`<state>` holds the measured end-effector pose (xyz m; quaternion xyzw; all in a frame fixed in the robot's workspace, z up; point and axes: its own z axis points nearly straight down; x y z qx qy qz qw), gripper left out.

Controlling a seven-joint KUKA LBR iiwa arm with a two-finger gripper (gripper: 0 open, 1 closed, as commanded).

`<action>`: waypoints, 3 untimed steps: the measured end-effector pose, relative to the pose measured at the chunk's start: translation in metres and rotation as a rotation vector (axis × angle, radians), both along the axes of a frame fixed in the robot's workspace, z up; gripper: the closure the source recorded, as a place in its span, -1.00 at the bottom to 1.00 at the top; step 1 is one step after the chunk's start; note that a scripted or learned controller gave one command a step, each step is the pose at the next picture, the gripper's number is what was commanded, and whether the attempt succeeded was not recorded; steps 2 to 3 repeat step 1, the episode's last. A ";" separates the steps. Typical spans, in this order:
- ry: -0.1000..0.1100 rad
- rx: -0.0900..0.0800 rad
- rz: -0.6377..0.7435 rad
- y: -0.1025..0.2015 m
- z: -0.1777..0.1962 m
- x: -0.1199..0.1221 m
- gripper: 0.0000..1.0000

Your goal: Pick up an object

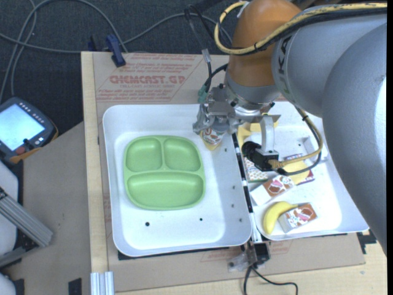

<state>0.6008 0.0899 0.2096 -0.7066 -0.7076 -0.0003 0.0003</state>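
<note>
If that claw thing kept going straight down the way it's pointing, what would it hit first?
Probably the small yellowish object just under the gripper, near the left bin's right wall. Depth is hard to judge; it may already be touching.

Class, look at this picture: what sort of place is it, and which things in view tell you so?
Probably a robotics lab test bench, not a kitchen. A grey and orange arm reaches over two shallow white bins on a board, loose cables trail across the dark floor, and the bins hold play items such as a green divided plate and a banana.
</note>
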 end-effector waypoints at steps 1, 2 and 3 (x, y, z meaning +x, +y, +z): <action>0.003 0.000 -0.002 -0.013 -0.005 -0.034 1.00; 0.003 0.000 -0.002 -0.013 -0.005 -0.034 1.00; 0.003 0.000 -0.002 -0.013 -0.005 -0.034 1.00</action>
